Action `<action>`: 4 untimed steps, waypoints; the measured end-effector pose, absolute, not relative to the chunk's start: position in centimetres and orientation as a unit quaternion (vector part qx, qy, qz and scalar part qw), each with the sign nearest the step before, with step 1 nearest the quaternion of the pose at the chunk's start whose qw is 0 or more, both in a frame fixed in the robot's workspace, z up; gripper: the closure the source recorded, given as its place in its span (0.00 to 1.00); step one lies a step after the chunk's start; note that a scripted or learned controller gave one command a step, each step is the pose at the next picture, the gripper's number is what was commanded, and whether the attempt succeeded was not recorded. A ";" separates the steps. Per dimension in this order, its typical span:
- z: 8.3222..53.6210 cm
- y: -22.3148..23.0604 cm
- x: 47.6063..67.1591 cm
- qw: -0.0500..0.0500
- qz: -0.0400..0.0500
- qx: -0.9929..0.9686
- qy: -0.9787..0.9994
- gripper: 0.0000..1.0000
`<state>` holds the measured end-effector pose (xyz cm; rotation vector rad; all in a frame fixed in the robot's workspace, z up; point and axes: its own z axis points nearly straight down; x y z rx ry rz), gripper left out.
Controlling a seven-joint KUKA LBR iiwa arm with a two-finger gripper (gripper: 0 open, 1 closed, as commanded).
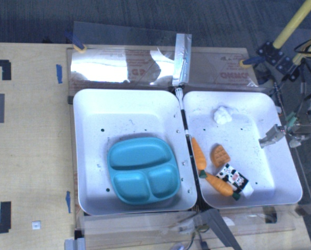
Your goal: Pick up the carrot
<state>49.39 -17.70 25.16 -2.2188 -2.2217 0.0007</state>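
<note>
Though stubby, bright orange carrot (218, 183)

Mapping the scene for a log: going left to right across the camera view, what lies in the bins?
Blue divided tray → carrot by the divider → orange ridged piece → black-and-white cow toy → gripper.

The gripper (274, 135) sits at the right bin's (259, 100) right wall, and its fingers are too small and blurred to tell apart. The arm behind it runs out past the right edge. A yellow pole (299, 15) is cut off by the top right corner. The lower carrot's (219, 184) right end lies hidden under a black-and-white patterned item (232, 178), whose kind is too small to tell. The worktop (30, 139) is cut by the left and bottom edges. The print on the clear sheets (140, 66) behind the bins is blurred.
</note>
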 end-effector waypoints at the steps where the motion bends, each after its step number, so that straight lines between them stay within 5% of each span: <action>1: 20.0 -10.7 49.2 0.002 0.001 -0.715 -0.700 0.00; 2: 18.3 -5.2 47.9 0.002 0.001 -0.726 -0.687 0.00; 3: 19.4 -5.3 48.0 0.000 0.000 -0.728 -0.686 1.00; 4: 19.3 -5.3 48.0 0.001 0.000 -0.728 -0.686 0.00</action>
